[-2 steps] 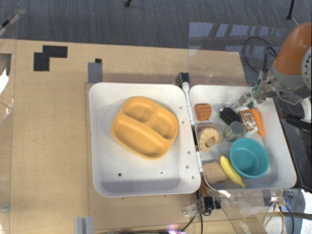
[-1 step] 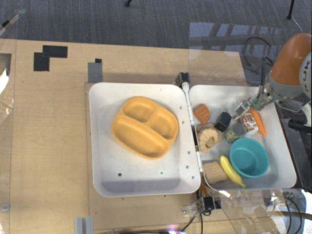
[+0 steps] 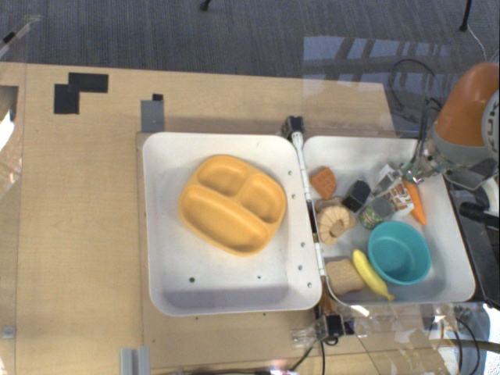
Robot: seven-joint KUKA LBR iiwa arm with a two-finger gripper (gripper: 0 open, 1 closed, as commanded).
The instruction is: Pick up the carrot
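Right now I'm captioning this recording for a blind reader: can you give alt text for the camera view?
The arm's gripper hovers at the right bin's far edge, just above a carrot lying beside a teal bowl, a banana and other small items. The left bin holds a yellow divided plate.

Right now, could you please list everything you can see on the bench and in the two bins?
Bench: one, light wood, under both bins.
Left bin: one, white.
Divided plate: one, yellow-orange, middle of the left bin.
Right bin: one, white.
Carrot: one, orange, right side of the right bin.
Bowl: one, teal, lower right bin.
Banana: one, yellow, against the bowl's lower left.
Brown piece: one, upper left of the right bin.
Round tan item: one, left side of the right bin.
Tan block: one, lower left corner.
Small dark items: a few, centre, too small to identify.
Arm: one, grey with an orange band, above the right bin's upper right.
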